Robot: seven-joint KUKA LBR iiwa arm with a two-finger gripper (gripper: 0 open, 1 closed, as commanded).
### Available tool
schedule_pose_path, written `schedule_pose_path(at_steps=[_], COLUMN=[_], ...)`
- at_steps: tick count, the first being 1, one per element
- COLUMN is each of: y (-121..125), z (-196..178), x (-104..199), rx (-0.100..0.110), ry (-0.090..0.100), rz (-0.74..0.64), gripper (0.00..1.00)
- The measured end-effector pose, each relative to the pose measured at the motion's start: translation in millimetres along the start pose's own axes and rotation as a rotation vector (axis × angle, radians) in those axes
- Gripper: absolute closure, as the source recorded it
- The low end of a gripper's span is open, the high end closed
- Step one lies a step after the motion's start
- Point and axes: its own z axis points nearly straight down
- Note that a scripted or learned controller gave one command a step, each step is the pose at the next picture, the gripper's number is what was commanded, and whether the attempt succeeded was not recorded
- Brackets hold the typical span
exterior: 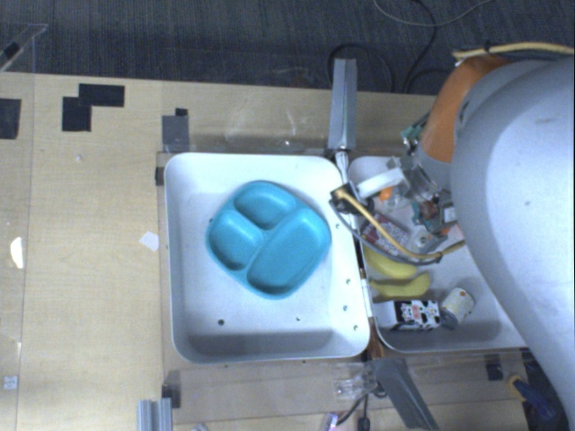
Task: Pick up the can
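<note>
Camera view: arm point(517, 196) hides most of right bin point(449, 335); jaws' state unclear; can point(456, 304) partly visible.

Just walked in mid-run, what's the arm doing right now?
The KUKA arm is reaching down into the right bin, its gripper low among the clutter there. A banana and a small can lying on its side sit nearby, the can apart from the gripper. The left bin holds a blue divided plate.
</note>
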Motion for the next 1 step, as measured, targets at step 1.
schedule_pose_path(at_steps=[1], y=[17.3], z=[-13.8], x=[-63.2], rx=[0.001], ry=[0.000], rz=[-0.018], gripper=[0.00])
